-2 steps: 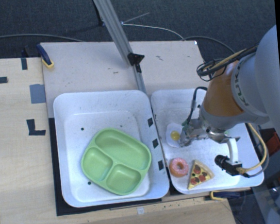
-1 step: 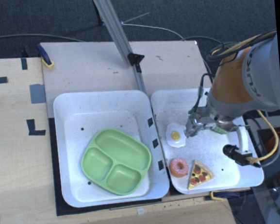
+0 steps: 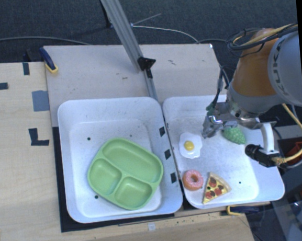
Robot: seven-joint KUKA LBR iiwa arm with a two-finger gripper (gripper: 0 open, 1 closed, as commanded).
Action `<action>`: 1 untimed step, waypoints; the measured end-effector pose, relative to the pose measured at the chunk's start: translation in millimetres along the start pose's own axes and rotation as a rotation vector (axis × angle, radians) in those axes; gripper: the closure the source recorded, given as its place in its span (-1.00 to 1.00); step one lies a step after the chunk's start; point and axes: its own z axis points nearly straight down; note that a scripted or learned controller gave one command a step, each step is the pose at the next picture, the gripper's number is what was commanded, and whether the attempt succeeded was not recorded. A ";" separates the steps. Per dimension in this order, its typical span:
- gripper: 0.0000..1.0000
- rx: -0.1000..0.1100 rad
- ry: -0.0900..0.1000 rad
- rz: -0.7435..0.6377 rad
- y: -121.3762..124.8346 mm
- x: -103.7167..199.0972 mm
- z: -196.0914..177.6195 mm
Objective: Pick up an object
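**Four small toy foods in the right bin — choose the one with the most height**

You have the pincer [image 3: 212,127] low over the right bin [image 3: 267,186], right of centre in the frame, between the fried egg [image 3: 189,145] and the green leafy piece [image 3: 234,134]. You cannot tell from this slanted view whether it is spread or closed — the wrist hides most of it — and nothing shows between its tips.

The candidates all lie in that bin. The green leafy piece sits just right of the pincer, partly under the arm. It looks lumpy and probably light, perhaps slightly soft, so it should give the tips something to bite on; take it across its narrow width. The fried egg lies just below and left of the pincer, near the bin's left wall. It looks flat, hard and glossy, and likely to slip or stay pinned to the floor; if you try it, straddle the yolk bump.

Toward the lower edge, the donut [image 3: 193,180] and the pizza slice [image 3: 214,187] lie close together, almost touching. The donut is thicker and rounded — grip it across the outer ring. The pizza slice is thin and wedge-shaped, the hardest to get under.

The green divided plate [image 3: 125,173] in the left bin [image 3: 69,150] looks stiff, wide and too broad for these tips except at its rim.
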 end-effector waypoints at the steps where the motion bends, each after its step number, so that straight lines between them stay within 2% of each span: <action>1: 1.00 0.000 0.000 0.001 -1.0 3.7 -43.1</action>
